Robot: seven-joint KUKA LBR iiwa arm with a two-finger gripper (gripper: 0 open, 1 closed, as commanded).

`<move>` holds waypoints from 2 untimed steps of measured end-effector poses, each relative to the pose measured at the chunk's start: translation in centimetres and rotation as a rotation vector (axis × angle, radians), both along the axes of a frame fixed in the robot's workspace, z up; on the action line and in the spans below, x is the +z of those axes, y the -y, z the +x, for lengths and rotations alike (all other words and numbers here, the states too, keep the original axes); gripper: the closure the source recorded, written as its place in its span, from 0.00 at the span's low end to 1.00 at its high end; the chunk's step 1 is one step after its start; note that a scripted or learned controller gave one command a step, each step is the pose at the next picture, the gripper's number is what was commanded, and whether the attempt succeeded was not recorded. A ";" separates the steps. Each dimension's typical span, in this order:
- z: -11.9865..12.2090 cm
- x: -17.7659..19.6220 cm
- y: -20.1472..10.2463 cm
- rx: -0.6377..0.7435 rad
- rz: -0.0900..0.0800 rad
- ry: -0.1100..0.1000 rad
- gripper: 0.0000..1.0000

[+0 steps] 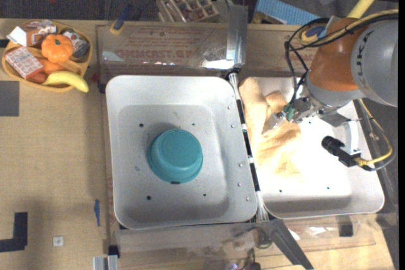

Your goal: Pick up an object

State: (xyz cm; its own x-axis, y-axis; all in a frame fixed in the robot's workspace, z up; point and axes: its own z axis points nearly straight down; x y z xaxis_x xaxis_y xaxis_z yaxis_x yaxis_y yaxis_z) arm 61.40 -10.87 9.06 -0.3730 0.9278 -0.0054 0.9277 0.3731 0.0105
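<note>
Arm [354,60] is reaching in from the right and hanging over the far part of the right bin [342,199], orange band showing just above the wrist. Tool [285,114] is pointing down toward the left side of that bin. Can't tell its state from this angle, the tip is too small and blurry, and nothing is clearly sitting in it.

Right under and around the tool some tan lumps are lying in the right bin. One tan lump [253,102] is sitting against the bin's left wall at the far end. A second tan lump [276,100] is sitting just beside it to the right, and a flatter tan patch [282,138] is spreading out nearer, right below the tool. They're all smeary, so I can't tell what they are, or whether the tool is touching any of them.

A teal bowl [176,155] is sitting upside down in the left bin [120,136], roughly in the middle, well apart from the tool.

Off on the far left of the tabletop [50,167] a basket [12,66] is holding a small pumpkin [57,47], a banana [66,79] and a few little boxes. A black part with a yellow cable [370,164] is hanging off the arm over the right side of the right bin.
</note>
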 end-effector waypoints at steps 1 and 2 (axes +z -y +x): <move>0.1 1.1 0.2 -0.005 0.001 0.006 1.00; 0.1 1.2 0.2 -0.005 0.001 0.006 0.00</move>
